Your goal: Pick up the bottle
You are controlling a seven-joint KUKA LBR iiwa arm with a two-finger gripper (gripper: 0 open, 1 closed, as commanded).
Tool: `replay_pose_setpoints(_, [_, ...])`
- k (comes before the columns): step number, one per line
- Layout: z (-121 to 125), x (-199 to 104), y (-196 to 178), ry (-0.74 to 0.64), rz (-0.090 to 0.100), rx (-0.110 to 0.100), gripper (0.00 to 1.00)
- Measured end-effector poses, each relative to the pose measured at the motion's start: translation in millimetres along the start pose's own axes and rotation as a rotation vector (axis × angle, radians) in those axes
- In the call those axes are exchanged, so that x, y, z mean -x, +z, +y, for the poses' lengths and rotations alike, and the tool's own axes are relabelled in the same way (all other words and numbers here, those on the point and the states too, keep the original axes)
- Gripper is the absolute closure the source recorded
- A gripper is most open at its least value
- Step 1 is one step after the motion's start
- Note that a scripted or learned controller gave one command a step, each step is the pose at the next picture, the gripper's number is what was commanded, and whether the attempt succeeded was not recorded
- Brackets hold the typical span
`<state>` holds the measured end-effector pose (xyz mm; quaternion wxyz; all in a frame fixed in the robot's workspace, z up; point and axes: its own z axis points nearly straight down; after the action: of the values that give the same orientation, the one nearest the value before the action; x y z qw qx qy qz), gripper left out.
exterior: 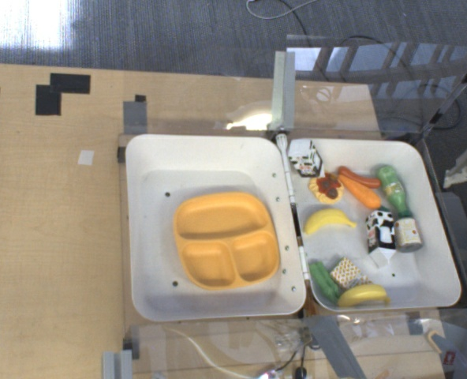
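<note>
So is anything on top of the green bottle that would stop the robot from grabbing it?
Nothing lies on top of the green bottle in the right bin. But it is crowded: the carrot sits close on its left, and the small can and cow-patterned carton crowd its lower end, leaving little room for fingers there.
</note>
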<state>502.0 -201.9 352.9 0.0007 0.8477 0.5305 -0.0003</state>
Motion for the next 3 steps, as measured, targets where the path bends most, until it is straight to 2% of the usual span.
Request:
replay_pose_setpoints(1, [12, -22, 20, 0.471, -0.001, -0.003, 0.00])
replay_pose_setpoints(2, [-5, -2, -1, 0.857, -0.002, -0.002, 0.00])
replay_pose_setpoints(3, [-10, 9, -63, 0.904, -0.001, -0.001, 0.00])
